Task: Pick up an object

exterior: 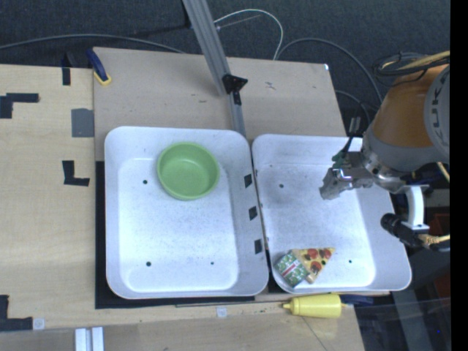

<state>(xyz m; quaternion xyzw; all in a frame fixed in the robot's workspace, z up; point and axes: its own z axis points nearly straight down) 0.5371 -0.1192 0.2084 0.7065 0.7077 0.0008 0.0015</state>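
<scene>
Two shallow white bins sit side by side on the worktop (292, 97). The left bin (124, 269) holds a green bowl (189, 170), upright with its mouth facing up, in the far half. The right bin (365, 269) holds a small flat packet (301, 263) printed in green, red and yellow, lying in the near left corner close to the bin's front wall. Its long axis runs roughly left to right, tilted a little, with the green end toward the divide between the bins.

A yellow bottle (316, 306) lies on its side just outside the right bin's front rim, long axis left to right, its pointed tip toward the left. A grey pole (208, 39) slants down from the top edge to the gap between the bins.

The gripper (333, 185) hangs over the middle of the right bin, well apart from the packet, and nothing lies between the two. Its fingers are small and blurred against the white floor, so whether they are spread or pressed together cannot be told. The arm's orange band (409, 108) is cut off at the right edge.
</scene>
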